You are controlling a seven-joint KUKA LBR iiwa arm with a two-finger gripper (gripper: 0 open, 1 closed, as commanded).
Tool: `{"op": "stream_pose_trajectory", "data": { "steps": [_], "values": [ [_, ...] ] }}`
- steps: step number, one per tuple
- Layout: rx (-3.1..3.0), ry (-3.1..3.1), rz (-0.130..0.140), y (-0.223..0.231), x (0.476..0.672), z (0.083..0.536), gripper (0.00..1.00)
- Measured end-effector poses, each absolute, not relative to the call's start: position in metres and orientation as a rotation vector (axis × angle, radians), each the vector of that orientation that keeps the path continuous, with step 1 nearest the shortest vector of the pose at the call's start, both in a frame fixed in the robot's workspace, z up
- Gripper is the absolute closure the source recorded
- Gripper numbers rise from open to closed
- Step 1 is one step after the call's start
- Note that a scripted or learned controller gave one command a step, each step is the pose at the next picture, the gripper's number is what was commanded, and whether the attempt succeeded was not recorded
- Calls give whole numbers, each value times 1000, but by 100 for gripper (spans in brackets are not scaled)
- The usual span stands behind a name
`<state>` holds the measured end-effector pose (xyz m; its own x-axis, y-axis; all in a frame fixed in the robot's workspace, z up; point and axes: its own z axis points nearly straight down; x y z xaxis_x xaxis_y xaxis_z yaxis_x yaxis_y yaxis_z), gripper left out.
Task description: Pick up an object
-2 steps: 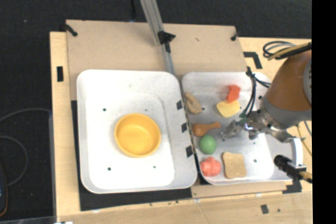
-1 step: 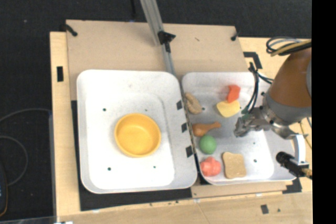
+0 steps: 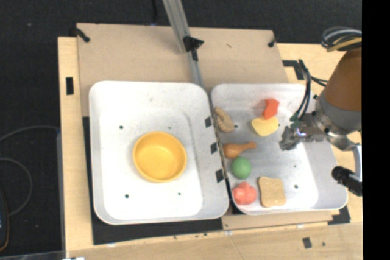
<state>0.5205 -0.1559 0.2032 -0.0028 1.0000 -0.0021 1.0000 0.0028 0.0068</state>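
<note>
The right bin (image 3: 304, 192) holds several small objects: an orange-red block (image 3: 270, 108), a yellow piece (image 3: 264, 126), a tan lump (image 3: 224, 120), a brown drumstick shape (image 3: 238, 148), a green ball (image 3: 241, 167), a red ball (image 3: 245, 193) and a toast-like slice (image 3: 272, 191). My gripper (image 3: 290, 138) hangs over the right bin's middle, just right of the yellow piece and apart from it. Nothing shows between its fingers.
The left bin (image 3: 116, 112) holds a yellow bowl (image 3: 159, 156). A grey metal pole (image 3: 173, 6) slants up from between the bins at the back. The orange-banded arm (image 3: 345, 91) reaches in over the right bin's right edge.
</note>
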Motion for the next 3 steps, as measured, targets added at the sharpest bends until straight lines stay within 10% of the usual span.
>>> {"op": "stream_pose_trajectory", "data": {
  "steps": [3],
  "values": [
    [2213,2231,4,-55,507,245,100]
  ]
}}
